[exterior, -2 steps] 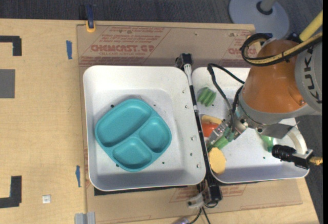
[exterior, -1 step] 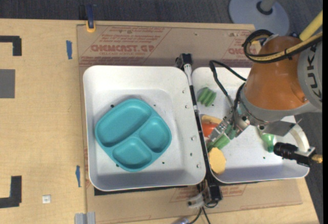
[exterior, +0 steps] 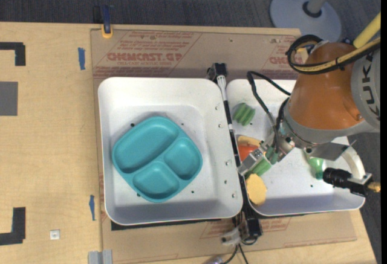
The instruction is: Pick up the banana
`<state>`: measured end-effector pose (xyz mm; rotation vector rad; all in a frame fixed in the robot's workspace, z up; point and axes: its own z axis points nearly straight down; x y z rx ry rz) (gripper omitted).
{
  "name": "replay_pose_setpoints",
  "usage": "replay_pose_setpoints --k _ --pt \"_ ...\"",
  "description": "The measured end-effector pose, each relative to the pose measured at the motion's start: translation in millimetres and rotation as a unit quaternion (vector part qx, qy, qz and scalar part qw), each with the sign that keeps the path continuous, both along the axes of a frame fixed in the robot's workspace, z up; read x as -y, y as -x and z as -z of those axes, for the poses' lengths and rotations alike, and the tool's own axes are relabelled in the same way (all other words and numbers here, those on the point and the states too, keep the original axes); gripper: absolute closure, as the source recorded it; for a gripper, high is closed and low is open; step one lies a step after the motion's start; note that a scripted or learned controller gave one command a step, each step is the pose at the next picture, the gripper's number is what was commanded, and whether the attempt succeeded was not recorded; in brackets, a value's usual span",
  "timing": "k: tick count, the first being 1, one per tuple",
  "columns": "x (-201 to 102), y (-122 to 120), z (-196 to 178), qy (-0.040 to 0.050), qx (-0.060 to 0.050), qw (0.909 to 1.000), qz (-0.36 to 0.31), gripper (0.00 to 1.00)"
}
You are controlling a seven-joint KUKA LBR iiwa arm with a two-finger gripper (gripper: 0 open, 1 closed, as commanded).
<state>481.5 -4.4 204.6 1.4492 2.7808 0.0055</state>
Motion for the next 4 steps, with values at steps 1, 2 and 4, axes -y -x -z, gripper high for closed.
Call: replay_pose_setpoints --k 1,2,4 --pt "0 -1 -10 0.0002 0.002 1.0 0.0 1.0" --pt "0 -1 -10 0.0001 0.002 1.0 0.0 0.0" --pt "0 -3 -20 0.0002 0.004 1.0 0.0 0.0"
